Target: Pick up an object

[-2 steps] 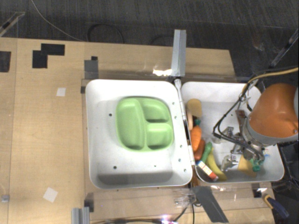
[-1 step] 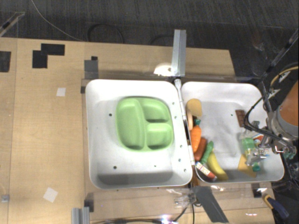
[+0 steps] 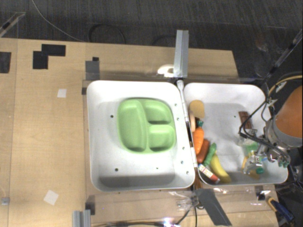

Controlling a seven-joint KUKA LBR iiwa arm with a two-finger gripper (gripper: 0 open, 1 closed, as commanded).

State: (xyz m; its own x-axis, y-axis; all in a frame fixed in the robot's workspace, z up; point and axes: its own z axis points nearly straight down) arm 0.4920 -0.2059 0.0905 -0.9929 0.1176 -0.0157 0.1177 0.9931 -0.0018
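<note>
Low over the near right corner of the shallow white right-hand bin (image 3: 222, 91): the pincer (image 3: 256, 163), hung from the grey arm with the orange band (image 3: 289, 113) and wrapped in loose black cables (image 3: 258, 111). Impossible to tell whether apart or together, with the wrist body and wiring masking the tip from above; nothing visibly clamped. Just beneath it, close to that bin's near right corner, a small green-and-yellow toy piece (image 3: 254, 170), too blurred to name, and judged the likeliest target. Along that bin's left wall, well apart from the pincer and packed touching one another: a tan rounded lump (image 3: 197, 109) toward the far end, an orange plastic carrot (image 3: 199, 137) midway, a slim green toy vegetable (image 3: 210, 150) beside it, and a yellow plastic banana (image 3: 219, 167) toward the near end. Nearer that bin's right wall, farther back, a small brown block (image 3: 244, 119). Left of that bin, a second white bin (image 3: 102, 141) carrying a pale green divided plastic plate (image 3: 144, 125). For a clean grasp: centre squarely over the small piece, descend straight to that bin's floor, and close only once the piece sits well inside the span. Mind the corner, where little room is left and a nudged piece may wedge against the wall. Lift slowly and straight, keeping the cables off that bin's rim.
</note>
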